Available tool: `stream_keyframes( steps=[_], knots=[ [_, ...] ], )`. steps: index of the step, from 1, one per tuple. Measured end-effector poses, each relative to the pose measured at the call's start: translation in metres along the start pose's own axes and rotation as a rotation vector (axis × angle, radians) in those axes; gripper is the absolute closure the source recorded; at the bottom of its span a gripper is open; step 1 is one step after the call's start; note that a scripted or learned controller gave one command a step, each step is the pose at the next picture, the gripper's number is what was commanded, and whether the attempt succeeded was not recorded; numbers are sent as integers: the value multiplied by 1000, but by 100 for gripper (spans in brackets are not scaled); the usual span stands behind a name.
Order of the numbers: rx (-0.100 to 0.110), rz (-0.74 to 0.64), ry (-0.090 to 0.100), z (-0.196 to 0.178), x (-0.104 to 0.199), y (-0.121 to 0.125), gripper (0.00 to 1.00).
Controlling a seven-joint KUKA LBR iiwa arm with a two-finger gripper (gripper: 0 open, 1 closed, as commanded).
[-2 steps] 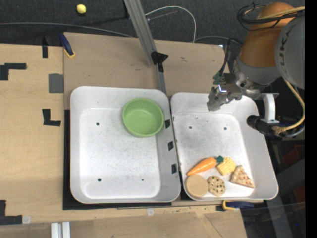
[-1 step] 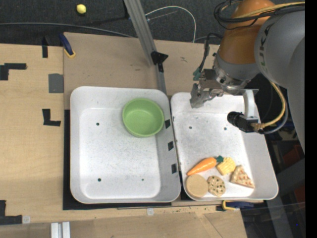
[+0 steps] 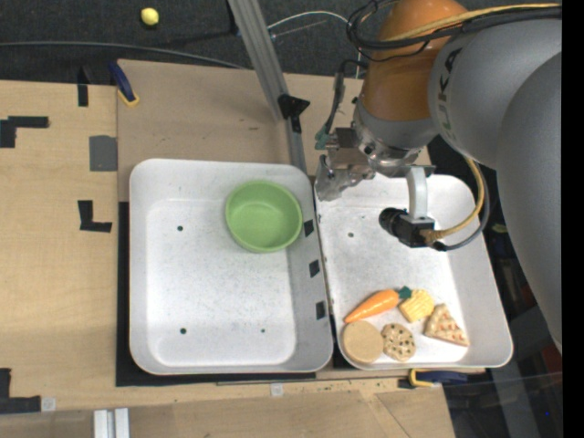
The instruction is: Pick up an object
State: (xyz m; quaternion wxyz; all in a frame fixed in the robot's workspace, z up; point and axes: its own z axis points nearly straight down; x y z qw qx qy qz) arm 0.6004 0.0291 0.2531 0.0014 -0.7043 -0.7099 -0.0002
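Hovering my tool (image 3: 336, 179) at the right bin's (image 3: 484, 340) far-left corner — grip state unclear — with the carrot (image 3: 370, 306) lying well nearer the camera.

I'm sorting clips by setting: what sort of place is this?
Probably a robotics lab's pick-and-place bench: a grey arm reaches over two white bins, toy food such as a carrot lies in one, and a green bowl in the other.
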Motion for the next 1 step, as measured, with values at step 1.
stream_keyframes(
  steps=[1],
  knots=[
    [2,1,-2,16,54,-7,100]
  ],
)
